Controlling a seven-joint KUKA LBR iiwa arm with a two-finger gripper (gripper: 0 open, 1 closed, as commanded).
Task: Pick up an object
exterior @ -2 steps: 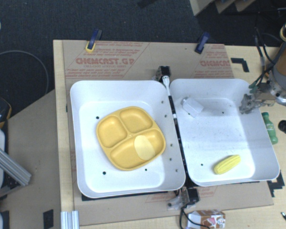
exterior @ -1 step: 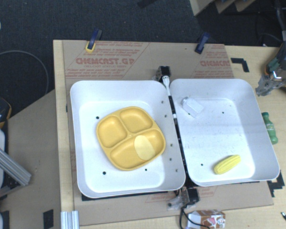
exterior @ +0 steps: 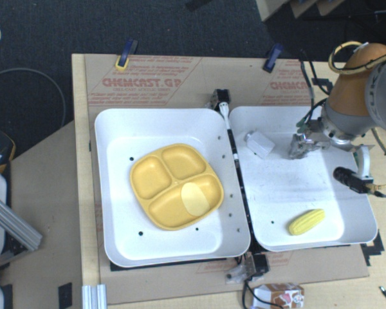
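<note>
Camera view is showing two white bins on the bench. Nearest to the front edge, the yellow corn cob (exterior: 307, 221) is lying in the right bin (exterior: 276, 198), close to its front rim, with bare floor around it on the other sides. In the left bin (exterior: 116, 172) the yellow divided plate (exterior: 175, 185) is sitting near the middle, and open white floor is running around it. Farther back in the right bin, the small grey block (exterior: 259, 143) is lying near the dividing rim. I am holding my gripper (exterior: 301, 145) just beside it, low over the bin floor. Whether my fingers are wide or narrow I cannot tell.
</note>
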